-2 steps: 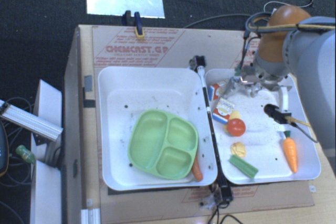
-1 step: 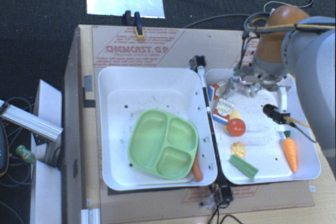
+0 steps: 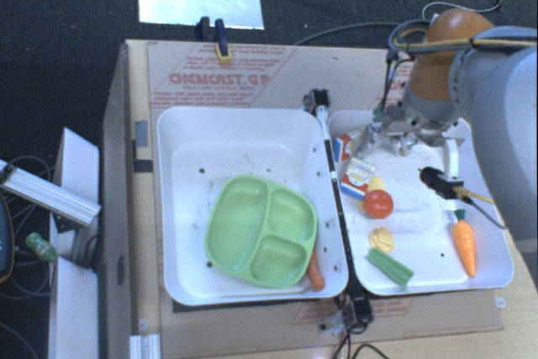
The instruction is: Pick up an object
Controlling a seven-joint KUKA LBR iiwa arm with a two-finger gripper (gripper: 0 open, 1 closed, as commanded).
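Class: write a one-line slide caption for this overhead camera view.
Tool over right bin with tomato and carrot; green tray in left bin.

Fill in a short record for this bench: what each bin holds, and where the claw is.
left bin: green divided plate; small orange piece at the plate's near right edge
right bin: red tomato; carrot; green block; small yellow item; printed carton
claw: over the far left part of the right bin, close to the carton
held object: none seen between the fingers
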